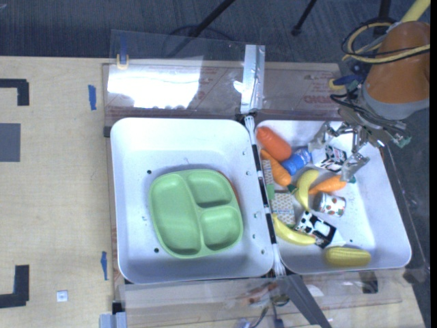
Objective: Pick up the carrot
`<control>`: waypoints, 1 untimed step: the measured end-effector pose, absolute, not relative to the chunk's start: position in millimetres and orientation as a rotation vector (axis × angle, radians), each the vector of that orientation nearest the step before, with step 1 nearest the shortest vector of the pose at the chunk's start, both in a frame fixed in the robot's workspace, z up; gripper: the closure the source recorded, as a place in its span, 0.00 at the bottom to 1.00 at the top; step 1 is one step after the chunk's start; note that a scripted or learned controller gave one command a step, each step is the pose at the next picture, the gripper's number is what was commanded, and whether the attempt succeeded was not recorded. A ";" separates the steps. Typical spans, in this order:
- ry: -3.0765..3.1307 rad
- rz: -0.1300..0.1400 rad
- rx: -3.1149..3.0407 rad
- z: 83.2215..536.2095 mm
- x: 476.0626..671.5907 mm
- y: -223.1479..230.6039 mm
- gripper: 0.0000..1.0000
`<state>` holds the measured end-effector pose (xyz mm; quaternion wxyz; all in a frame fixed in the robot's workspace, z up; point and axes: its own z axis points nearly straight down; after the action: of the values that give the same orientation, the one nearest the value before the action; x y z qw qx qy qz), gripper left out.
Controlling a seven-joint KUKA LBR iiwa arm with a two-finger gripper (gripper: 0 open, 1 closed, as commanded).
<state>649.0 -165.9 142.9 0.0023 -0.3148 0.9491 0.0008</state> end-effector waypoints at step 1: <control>2.988 -0.002 -0.940 186.1 668.6 -214.1 0.00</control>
<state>668.6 -214.1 186.1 0.0048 -0.3002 0.9539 -0.0006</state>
